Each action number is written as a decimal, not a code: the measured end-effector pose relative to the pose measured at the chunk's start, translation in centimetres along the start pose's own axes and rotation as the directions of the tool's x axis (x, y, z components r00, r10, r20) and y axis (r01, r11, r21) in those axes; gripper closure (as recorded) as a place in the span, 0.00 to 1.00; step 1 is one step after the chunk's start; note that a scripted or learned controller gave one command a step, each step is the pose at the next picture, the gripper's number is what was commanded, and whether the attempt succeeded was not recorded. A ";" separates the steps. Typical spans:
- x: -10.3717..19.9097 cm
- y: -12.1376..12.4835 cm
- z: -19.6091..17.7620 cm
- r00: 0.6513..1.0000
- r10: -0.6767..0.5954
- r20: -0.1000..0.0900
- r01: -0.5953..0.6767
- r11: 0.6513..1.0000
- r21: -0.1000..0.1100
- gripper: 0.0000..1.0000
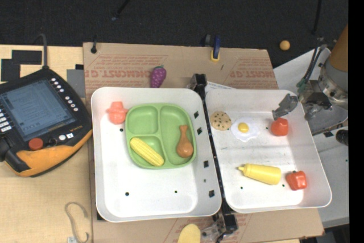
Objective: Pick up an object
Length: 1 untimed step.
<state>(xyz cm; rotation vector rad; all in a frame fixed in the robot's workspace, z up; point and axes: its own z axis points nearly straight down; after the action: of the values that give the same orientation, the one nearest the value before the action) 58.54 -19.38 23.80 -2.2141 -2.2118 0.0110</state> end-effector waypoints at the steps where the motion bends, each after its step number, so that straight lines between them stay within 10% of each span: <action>1: 0.0 0.2 -0.7 1.000 -0.002 0.003 0.002 1.000 -0.013 0.00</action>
<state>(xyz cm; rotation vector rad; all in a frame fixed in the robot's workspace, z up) 58.78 -19.42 24.51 -2.2203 -2.2215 0.0005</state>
